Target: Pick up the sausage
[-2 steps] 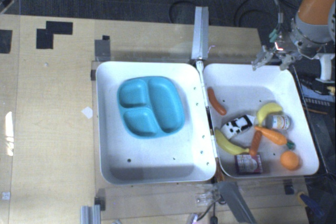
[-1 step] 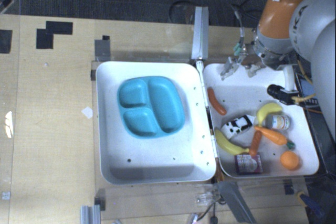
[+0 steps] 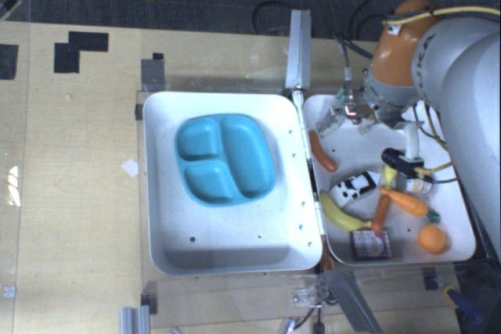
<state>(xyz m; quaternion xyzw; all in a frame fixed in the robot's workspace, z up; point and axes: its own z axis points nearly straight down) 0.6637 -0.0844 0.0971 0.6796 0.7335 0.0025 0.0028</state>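
The sausage (image 3: pixel 322 152) is a reddish-orange link lying in the right bin (image 3: pixel 462 242), close along its left wall, at the far half. The gripper (image 3: pixel 366 113) hangs over the far end of the same bin, below the orange band of the arm (image 3: pixel 401 51). It is to the right of the sausage and a little farther back, apart from it. Nothing shows in its grasp.
The right bin also holds a banana (image 3: pixel 341 215), a carrot (image 3: pixel 407 201), a small orange (image 3: pixel 432 238), a dark can (image 3: pixel 370 245), a black-and-white item (image 3: pixel 352 187) and a thin red piece (image 3: pixel 381 212). A blue divided plate (image 3: pixel 225 157) lies in the left bin (image 3: pixel 168 246).
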